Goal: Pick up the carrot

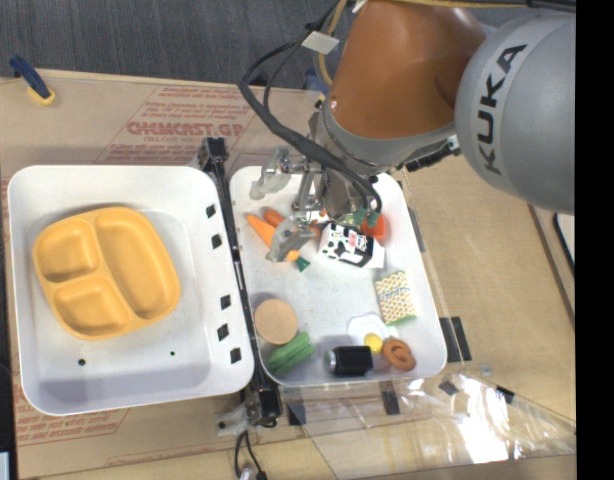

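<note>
Grey arm [507, 98] over right bin [422, 268], hand [292, 230] at half-hidden carrot [260, 228], grip unclear.

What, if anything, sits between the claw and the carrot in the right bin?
Nothing visible does. The claw hangs low over the far end of the right shallow white bin, right beside the small orange carrot. The black-and-white patterned card lies on the claw's other side, out of the way.

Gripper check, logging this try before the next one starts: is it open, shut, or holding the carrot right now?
Gripper: low over the right bin, beside the carrot; open or shut cannot be told.
</note>
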Motion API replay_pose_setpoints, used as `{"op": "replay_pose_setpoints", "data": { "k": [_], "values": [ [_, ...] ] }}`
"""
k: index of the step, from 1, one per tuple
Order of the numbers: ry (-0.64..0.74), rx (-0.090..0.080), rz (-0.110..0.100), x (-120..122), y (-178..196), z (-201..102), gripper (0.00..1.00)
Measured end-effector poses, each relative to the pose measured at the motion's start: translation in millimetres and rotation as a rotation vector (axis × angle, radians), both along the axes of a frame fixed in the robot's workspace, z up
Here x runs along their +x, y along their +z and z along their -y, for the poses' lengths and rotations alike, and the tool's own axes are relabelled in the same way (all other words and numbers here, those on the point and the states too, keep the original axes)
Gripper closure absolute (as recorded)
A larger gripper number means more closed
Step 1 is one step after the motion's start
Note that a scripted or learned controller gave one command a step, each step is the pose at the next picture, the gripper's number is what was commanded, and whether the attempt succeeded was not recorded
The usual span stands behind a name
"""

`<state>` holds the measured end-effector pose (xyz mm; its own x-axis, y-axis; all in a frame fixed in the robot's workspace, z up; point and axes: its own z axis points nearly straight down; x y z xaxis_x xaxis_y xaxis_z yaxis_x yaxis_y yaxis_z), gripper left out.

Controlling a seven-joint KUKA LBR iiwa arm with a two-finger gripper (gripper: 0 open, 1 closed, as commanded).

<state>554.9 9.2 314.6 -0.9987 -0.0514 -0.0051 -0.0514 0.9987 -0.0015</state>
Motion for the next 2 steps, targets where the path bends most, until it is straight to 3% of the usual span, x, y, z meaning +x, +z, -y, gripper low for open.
{"op": "replay_pose_setpoints", "data": {
  "k": [1, 2],
  "values": [
    [-0.255, 0.0, -0.004, 54.0, -45.0, 37.5, 0.0],
    [-0.319, -0.001, -0.015, 65.5, -128.8, 62.0, 0.0]
  ]
}}
